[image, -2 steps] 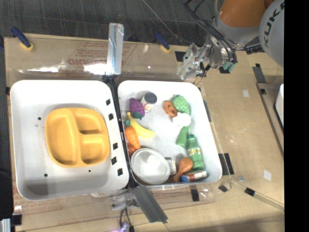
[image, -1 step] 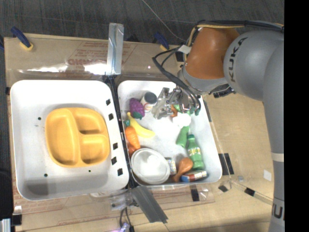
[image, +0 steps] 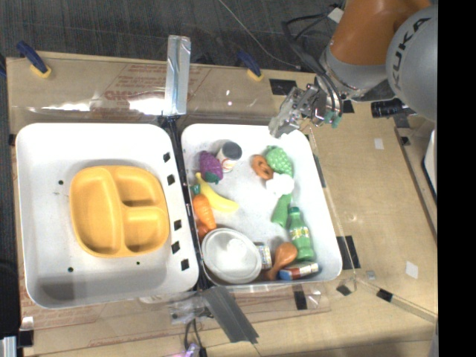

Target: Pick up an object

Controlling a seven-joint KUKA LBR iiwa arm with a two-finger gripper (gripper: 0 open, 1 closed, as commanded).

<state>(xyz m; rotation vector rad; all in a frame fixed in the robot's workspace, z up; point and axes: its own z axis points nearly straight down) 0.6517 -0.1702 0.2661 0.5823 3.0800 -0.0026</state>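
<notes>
We are looking down on two white bins sitting side by side. Taking the right bin (image: 321, 199) as our landmark, the gripper (image: 286, 122) is hanging over its far right corner, just above the rim, with the grey arm (image: 387, 36) and its orange band reaching in from beyond that corner. Nothing is sitting between its fingers; whether they are spread or closed we cannot tell, since they are blurring together from this angle.

Inside the right bin we are seeing a heap of toy food. Grapes (image: 210, 165) are lying near its far left side, with a small grey can (image: 231, 151) just beyond them. A banana (image: 217, 199) is resting against the left wall, and a carrot (image: 204, 213) is lying just beside it. A pretzel (image: 261, 166) and a green leafy piece (image: 279, 159) are sitting toward the far right, nearest the gripper. A green bottle (image: 300, 235) is lying along the right wall. A white bowl (image: 229, 256) is filling the near left corner, and a drumstick (image: 282, 257) is lying just right of it.

Left of the right bin, the left bin (image: 37, 222) is holding a yellow divided tray (image: 120, 208).
</notes>
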